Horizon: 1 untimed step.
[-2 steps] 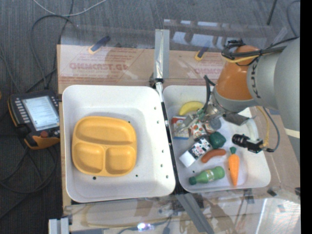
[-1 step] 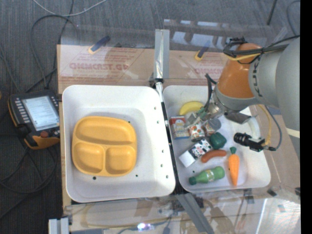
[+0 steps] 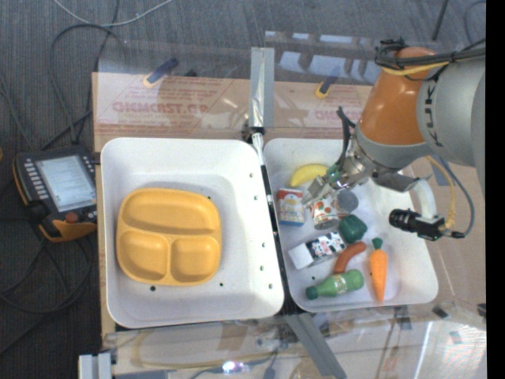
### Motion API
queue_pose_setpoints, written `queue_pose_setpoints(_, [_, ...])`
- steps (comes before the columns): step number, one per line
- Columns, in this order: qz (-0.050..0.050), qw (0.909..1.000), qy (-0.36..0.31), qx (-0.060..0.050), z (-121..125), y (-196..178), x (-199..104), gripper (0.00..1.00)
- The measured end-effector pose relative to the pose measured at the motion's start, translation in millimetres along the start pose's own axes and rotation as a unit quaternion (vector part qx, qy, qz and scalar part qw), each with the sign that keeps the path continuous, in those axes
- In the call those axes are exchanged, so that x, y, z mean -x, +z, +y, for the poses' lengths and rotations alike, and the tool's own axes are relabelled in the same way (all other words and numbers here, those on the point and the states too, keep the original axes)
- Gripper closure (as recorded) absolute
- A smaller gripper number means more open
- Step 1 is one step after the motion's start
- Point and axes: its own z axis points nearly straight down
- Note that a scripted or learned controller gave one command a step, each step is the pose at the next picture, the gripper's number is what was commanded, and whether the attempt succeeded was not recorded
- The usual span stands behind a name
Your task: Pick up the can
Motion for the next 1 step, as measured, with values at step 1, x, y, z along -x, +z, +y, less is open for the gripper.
queue_pose_setpoints(1, [0.0,0.9999,-0.014,0.0,17.8,-1.9,-44.8,1.0])
